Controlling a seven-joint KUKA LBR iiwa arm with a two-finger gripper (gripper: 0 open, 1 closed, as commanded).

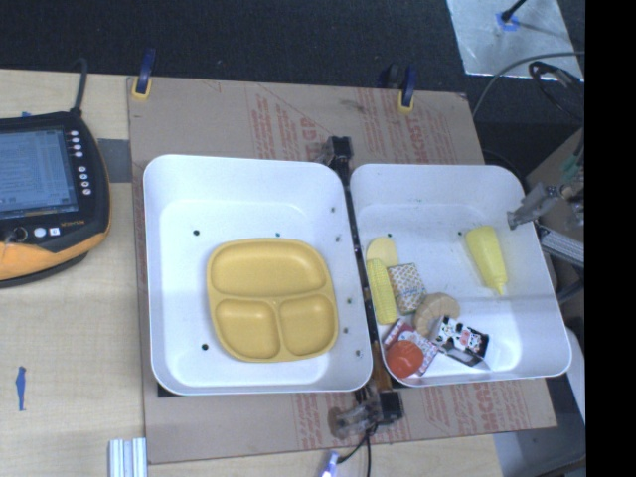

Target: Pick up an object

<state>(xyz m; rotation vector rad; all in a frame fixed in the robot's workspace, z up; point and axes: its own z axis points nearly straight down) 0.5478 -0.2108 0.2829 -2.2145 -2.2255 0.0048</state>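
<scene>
At the right bin's (pixel 517 182) far edge sits what looks like the tool (pixel 527 210), though I cannot tell its state. Nothing is picked yet; the nearest target, a yellow plastic banana-like piece (pixel 487 256), lies just below, so the next move is probably reaching inward and down over it.

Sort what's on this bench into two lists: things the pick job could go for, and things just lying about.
For the job, all in the right bin:
- yellow banana-shaped toy
- corn cob
- patterned packet
- tan round piece
- red round item
- black-and-white carton

Lying about:
- yellow divided tray in the left bin
- control tablet
- blue clamps
</scene>
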